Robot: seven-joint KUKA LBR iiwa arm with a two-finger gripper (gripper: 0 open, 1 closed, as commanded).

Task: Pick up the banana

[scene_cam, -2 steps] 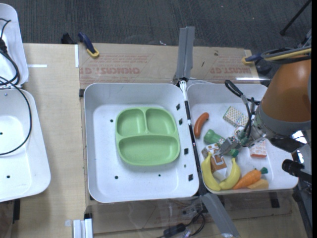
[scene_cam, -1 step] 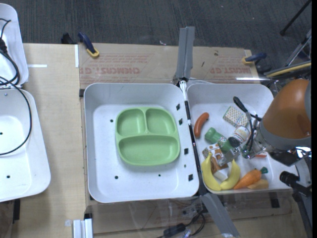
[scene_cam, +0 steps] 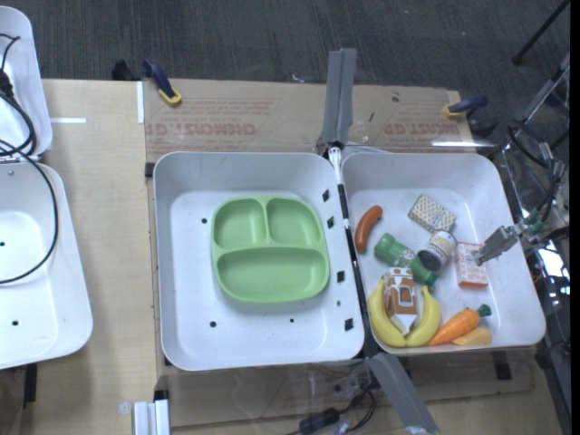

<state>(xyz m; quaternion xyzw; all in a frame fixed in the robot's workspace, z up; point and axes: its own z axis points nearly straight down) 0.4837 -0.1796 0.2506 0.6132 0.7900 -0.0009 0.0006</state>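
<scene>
One claw: the claw (scene_cam: 497,243) sits low at the right bin's (scene_cam: 507,188) right wall; whether apart or together, cannot tell
Banana: the banana (scene_cam: 388,320) lies leftward and nearer the camera, curving along the front wall beneath a small box (scene_cam: 400,291)
Carrot: the carrot (scene_cam: 453,324) lies between

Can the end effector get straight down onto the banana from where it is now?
Probably only partly. The banana has a small printed packet lying across its middle, and a carrot touches its right end; the lower curve looks free. The end effector sits above the right bin.
</scene>
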